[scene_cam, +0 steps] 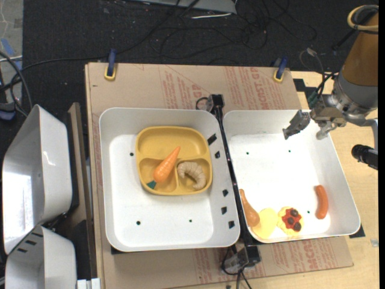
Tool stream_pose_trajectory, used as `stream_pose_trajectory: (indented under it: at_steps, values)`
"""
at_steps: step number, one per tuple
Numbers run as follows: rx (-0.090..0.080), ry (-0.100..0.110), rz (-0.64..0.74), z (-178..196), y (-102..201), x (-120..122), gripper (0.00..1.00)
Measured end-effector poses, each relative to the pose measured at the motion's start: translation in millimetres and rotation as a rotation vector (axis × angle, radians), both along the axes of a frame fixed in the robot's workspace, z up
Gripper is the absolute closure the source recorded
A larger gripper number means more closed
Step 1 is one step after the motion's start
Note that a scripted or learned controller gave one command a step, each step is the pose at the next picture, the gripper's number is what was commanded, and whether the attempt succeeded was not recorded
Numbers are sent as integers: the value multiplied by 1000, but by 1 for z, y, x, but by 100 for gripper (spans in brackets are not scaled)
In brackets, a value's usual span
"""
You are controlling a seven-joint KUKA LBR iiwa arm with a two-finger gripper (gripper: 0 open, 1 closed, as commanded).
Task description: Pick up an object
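My gripper (311, 128) hovers over the far right corner of the right bin (283, 173), open with nothing between its fingers. Along that bin's near edge lie an orange drumstick-shaped piece (249, 209), a pale yellow piece topped with red berries (289, 220) and an orange sausage (322, 201). In the left bin (120, 179) sits a yellow divided plate (147, 143) that holds a carrot (166, 164) and a pale curled shrimp (192, 173).
Both bins rest on a cardboard sheet (180, 80) held by two yellow clamps at its far edge. Black clips run down the divider (224, 173) between the bins. Spare white bins (33, 167) stand at the left, and cables cross the dark floor behind.
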State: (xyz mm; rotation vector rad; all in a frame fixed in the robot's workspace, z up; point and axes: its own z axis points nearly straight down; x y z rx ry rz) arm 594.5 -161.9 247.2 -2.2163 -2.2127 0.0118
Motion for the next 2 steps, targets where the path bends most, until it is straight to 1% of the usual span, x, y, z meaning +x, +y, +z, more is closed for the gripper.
stream_pose_trajectory:
  at_steps: [1,2]
  values:
    - [-2,-12,3,7,0,2,0]
    - [-2,-8,0,-44,-9,4,0]
